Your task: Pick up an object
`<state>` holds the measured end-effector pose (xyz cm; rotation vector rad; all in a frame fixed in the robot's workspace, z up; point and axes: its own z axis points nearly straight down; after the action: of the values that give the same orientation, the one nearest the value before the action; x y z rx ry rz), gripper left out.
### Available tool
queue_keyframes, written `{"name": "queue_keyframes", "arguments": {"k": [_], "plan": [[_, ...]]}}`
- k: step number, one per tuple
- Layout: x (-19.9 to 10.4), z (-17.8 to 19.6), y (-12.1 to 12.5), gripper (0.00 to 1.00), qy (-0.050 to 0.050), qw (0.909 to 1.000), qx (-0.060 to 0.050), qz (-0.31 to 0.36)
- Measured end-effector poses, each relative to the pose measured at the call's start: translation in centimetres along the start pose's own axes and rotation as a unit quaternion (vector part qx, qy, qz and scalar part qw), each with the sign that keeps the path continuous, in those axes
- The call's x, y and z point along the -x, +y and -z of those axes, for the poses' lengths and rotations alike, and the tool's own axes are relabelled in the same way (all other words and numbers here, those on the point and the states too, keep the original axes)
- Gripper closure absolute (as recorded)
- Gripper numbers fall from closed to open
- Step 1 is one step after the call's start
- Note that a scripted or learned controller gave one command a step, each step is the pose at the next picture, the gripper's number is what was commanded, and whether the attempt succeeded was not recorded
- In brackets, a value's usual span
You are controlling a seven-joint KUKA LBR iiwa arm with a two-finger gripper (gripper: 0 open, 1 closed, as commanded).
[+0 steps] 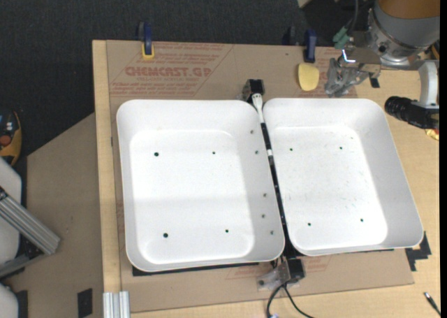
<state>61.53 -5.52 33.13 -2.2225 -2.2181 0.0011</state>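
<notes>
While the claw (342, 79) hangs over the bare table (209, 72) just past the top rim of the right bin (335, 173), the one loose thing in view, a small pale-yellow object (308, 77), lies just beside it toward 9 o'clock. That object sits on the table, outside both bins, between the blue clamp (310, 47) at its 12 o'clock and the right bin's rim at its 6 o'clock. Its long axis runs roughly 12 to 6. It looks apart from the claw, not between its tips, so nothing is held. Whether the claw is spread or closed cannot be told; the metal parts blur together. The left bin (192, 184) lies toward 8 o'clock, well apart.
</notes>
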Motion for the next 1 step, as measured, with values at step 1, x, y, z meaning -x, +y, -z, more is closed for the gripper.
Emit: {"name": "queue_keyframes", "arguments": {"k": [1], "plan": [[-6.71, -9.25, 3.65, 1.0, 0.001, 1.0, -0.003, 0.004]]}}
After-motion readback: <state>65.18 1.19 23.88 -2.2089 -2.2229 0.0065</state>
